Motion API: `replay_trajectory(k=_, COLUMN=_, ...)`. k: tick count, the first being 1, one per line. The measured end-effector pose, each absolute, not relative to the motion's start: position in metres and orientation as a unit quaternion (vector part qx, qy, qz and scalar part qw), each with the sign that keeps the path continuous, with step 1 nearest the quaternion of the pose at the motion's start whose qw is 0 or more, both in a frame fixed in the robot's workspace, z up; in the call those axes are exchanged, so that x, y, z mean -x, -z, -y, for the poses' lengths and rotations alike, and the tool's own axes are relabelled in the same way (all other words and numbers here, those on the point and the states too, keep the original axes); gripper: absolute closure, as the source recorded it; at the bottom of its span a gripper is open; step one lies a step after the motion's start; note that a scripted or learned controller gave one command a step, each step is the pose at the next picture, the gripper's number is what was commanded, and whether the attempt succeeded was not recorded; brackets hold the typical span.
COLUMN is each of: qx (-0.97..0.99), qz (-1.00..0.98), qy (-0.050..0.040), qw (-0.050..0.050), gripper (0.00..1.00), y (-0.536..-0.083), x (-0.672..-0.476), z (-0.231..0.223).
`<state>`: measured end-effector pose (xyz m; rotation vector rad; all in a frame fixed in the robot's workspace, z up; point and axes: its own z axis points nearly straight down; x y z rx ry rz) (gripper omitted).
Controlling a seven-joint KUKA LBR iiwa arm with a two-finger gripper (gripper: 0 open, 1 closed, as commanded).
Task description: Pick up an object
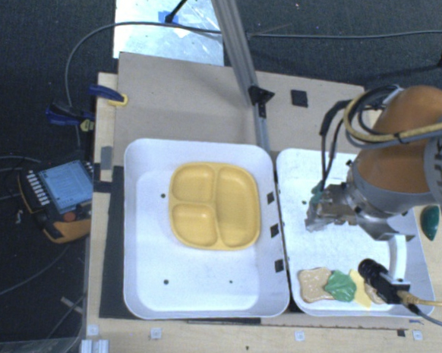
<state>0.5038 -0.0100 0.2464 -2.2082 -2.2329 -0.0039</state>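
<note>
My gripper point(318, 215) hangs over the left half of the right bin point(294, 170), with the grey arm and its orange band behind it to the right. Near that bin's front edge lie a tan, toast-shaped piece point(313, 285), a green piece point(341, 286) partly on top of it, and a yellow piece point(362, 292) beside the green one. The gripper is above and apart from these three. A teal object point(429, 220) peeks out past the arm at the bin's right side.
A yellow plate point(212, 205) with three compartments sits in the middle of the left bin point(137, 272). A raised divider between the two bins runs just left of the gripper. A blue device point(59, 184) and cables lie off the bench to the left.
</note>
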Motion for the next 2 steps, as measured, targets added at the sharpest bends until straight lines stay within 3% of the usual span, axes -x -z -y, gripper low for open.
replay_trajectory(k=2, qx=0.704, qz=0.711, qy=0.0010, qw=0.000, gripper=1.00, y=-0.232, x=-0.499, z=-0.083)
